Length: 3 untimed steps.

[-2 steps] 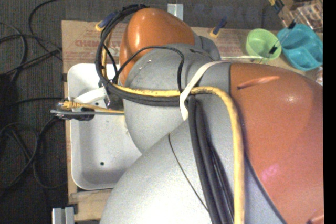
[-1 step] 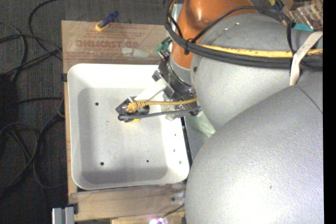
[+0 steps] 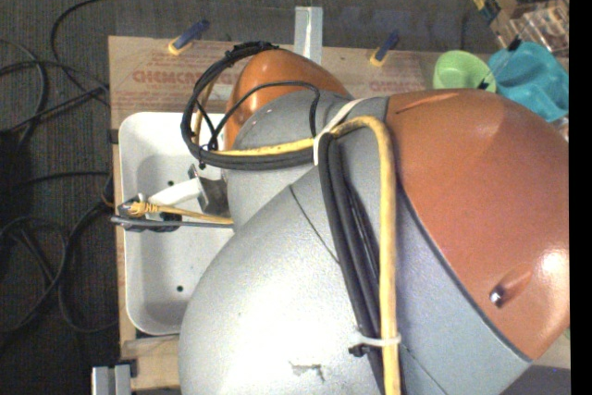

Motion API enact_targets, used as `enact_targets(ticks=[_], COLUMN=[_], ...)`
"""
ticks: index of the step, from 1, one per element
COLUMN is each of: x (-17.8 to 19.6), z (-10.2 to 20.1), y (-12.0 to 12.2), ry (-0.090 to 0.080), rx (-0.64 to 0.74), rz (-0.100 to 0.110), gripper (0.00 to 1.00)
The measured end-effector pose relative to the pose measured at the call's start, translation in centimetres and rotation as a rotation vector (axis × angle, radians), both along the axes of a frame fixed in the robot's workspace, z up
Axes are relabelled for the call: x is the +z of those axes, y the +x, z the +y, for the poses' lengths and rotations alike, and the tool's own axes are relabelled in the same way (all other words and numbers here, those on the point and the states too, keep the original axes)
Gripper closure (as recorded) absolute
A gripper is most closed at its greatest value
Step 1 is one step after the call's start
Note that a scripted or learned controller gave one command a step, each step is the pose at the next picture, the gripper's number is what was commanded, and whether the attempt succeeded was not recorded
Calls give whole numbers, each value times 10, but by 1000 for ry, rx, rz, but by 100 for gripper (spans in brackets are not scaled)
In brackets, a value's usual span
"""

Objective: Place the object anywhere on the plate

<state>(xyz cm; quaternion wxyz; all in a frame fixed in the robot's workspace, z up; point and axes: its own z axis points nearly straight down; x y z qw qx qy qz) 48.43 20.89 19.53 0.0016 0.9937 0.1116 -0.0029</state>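
The grey and orange arm (image 3: 388, 227) fills the middle and right of the camera view and hides most of both bins. Its wrist reaches down into the left white bin (image 3: 148, 291). The dark body of my gripper (image 3: 211, 191) stands low over the upper part of that bin, near its right side. The bare bin floor I can see to the left of and below the gripper is white, with a small dark dot on it. The arm covers everything to the right of that.
The bins rest on a wooden board (image 3: 148, 74) with a blue clamp (image 3: 190, 34) at the back left and another (image 3: 384, 46) at the back right. A green bowl (image 3: 460, 69) and a teal cloth (image 3: 532, 79) lie beyond the bench. Cables (image 3: 55, 60) trail on the carpet at left.
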Motion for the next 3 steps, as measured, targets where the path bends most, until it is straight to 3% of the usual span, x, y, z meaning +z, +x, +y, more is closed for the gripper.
enact_targets(ticks=[1, 2, 3], x=[58, 58, -105], z=[24, 24, 24], y=[-2, -2, 8], ry=[1, 1, 4], rx=[82, 81, -5], rz=[0, 0, -9], gripper=[100, 0, 0])
